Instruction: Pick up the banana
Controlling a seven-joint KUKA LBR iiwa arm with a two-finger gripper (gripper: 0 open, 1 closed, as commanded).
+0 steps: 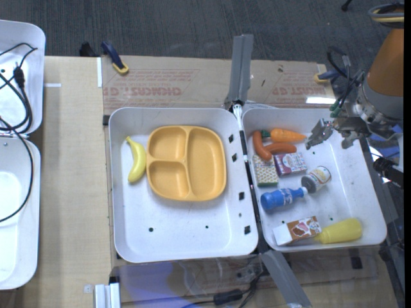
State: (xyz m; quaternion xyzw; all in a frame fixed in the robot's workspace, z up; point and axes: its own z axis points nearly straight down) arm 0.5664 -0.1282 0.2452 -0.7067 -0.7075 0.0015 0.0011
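Hovering at the frame's right over the right bin (359, 172), the end effector (331, 133) was open, gripping nothing; banana (135, 160) lay far left.

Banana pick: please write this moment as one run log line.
banana: left bin, beside yellow tray, untouched | hand: over right bin, holding nothing | step: reach not begun

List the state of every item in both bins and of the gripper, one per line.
banana: lying flat in the left bin, beside the tray
yellow tray: flat, compartments bare
carrot: lying flat
hot dog: lying flat
blue bottle: on its side
yellow bottle: on its side
small can: tipped over
gripper: above the right bin, holding nothing
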